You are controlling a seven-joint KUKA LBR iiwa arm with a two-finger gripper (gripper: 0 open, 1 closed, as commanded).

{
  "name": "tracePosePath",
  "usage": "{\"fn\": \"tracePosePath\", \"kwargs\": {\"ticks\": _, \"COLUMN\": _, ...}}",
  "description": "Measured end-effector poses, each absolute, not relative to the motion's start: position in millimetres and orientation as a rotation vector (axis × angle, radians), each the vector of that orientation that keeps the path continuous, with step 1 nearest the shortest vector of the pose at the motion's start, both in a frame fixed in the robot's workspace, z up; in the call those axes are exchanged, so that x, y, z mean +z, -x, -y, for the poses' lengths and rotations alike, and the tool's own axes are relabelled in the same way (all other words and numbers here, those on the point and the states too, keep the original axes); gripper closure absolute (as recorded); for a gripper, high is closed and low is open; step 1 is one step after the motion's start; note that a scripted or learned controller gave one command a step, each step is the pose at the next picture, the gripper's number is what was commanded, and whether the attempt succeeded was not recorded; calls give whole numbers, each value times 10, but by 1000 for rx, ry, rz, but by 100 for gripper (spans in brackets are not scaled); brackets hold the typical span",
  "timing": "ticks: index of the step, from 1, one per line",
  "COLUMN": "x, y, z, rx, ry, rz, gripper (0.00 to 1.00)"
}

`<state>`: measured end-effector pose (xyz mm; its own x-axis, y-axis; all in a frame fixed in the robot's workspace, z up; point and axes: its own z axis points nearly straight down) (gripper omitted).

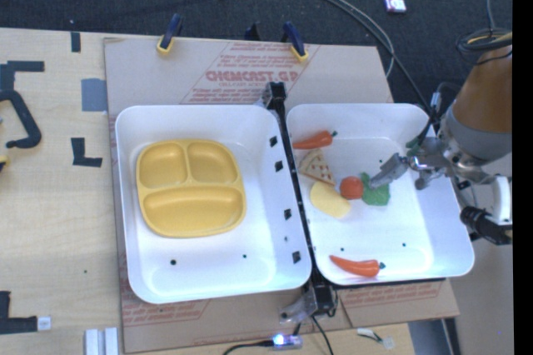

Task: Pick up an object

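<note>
Right white plastic bin [433,249]: front-right floor open | centre blocked: red tomato with green leaf [360,189], pale yellow wedge [330,200], orange-red chilli pepper [356,266] near front wall

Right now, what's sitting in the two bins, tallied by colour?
Orange-red: 2, chili near the top, chili near the bottom
Red: 1, tomato
Green: 1, leafy piece
Yellow: 2, divided plate, pale wedge
Tan: 1, cracker piece
Total: 7

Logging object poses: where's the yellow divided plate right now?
The yellow divided plate lies in the left bin, towards its left side, well away from the food toys in the right bin.
</note>
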<state>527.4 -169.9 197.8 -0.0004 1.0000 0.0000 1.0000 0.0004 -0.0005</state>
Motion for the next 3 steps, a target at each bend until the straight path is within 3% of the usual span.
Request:
{"fn": "tracePosePath", "kwargs": {"ticks": 2, "x": 881, "y": -5245, "z": 1545, "rx": 4, "ry": 2218, "rz": 2220, "gripper": 0}}
{"fn": "tracePosePath", "kwargs": {"ticks": 3, "x": 857, "y": -5251, "z": 1547, "rx": -1, "ry": 2223, "rz": 2223, "gripper": 0}}
